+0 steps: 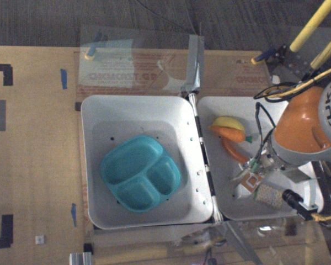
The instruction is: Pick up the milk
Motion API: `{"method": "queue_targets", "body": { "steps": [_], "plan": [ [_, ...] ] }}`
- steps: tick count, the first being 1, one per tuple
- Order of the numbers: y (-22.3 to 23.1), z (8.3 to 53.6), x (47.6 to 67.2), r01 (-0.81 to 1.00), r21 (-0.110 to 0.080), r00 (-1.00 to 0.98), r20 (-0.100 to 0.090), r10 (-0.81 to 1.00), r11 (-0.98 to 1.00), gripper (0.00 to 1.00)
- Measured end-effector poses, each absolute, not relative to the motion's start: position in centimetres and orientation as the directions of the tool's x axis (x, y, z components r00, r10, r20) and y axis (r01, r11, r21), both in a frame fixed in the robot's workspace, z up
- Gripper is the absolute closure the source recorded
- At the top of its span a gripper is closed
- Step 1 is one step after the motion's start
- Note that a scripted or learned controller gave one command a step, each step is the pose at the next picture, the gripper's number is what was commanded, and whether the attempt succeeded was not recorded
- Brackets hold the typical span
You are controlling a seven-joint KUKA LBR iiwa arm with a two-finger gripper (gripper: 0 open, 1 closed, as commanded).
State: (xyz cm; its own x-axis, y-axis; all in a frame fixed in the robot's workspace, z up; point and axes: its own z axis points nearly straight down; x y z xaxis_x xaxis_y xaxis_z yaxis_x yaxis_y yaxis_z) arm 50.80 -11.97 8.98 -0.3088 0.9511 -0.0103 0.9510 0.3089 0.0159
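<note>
Gripper low over milk carton in right bin; finger state unclear. Centre on carton, clear of carrot.

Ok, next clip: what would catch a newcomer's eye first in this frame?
Probably the teal divided plate, lying alone in the left bin. Next, the arm's orange band looming over the right bin, where the gripper sits low among a yellow fruit, an orange carrot-like piece and a small carton.
</note>
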Motion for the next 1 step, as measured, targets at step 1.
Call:
{"method": "queue_targets", "body": {
  "steps": [1],
  "plan": [
    [-12.50,10.14,50.88,0.954,0.022,-0.299,-0.016,0.954,0.299,1.00]
  ]
}}
